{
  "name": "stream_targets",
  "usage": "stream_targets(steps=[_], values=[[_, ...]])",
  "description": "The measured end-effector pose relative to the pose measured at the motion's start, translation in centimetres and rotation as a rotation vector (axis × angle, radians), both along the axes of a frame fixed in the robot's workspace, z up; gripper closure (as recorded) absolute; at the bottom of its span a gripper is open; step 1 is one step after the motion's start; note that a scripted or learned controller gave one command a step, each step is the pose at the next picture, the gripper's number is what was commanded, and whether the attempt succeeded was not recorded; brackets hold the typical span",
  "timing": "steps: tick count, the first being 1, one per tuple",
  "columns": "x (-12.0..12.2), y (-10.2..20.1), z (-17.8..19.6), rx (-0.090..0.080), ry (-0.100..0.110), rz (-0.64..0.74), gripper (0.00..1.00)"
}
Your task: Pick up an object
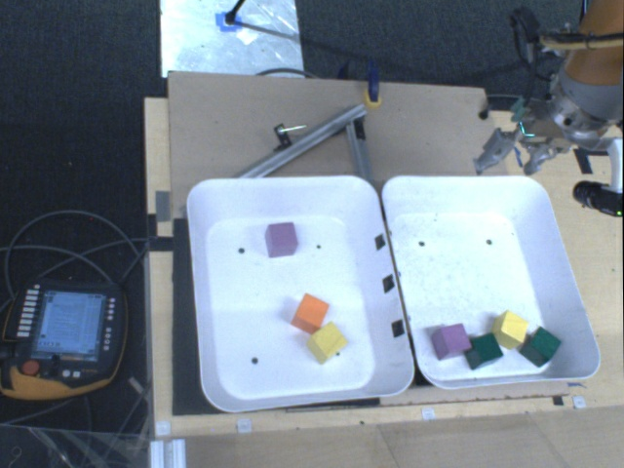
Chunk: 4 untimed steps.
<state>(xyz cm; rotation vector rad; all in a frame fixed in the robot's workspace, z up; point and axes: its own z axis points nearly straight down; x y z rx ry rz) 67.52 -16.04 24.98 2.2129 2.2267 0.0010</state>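
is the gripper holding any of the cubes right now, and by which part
Nothing is held. The gripper hangs open above the far rim of the right bin, with nothing between its jaws. All the cubes lie in the bins.

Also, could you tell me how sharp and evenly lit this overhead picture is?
Camera view: light is even and soft, the white bins bright but not blown out; the orange block and purple block cast only faint shadows; the foil sheet shows glare; the gripper looks slightly blurred.
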Motion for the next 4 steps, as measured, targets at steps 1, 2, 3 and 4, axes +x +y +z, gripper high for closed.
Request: stream_targets(steps=[1, 2, 3, 4], values=[[0.0, 0.0, 0.0, -0.001, 0.000, 0.000, 0.00], [0.3, 0.9, -5.5, 0.001, 0.004, -0.001, 0.00], [-0.7, 1.2, -10.8, 0.001, 0.005, -0.003, 0.00], [-0.7, 1.2, -16.0, 0.001, 0.004, -0.002, 0.00]])
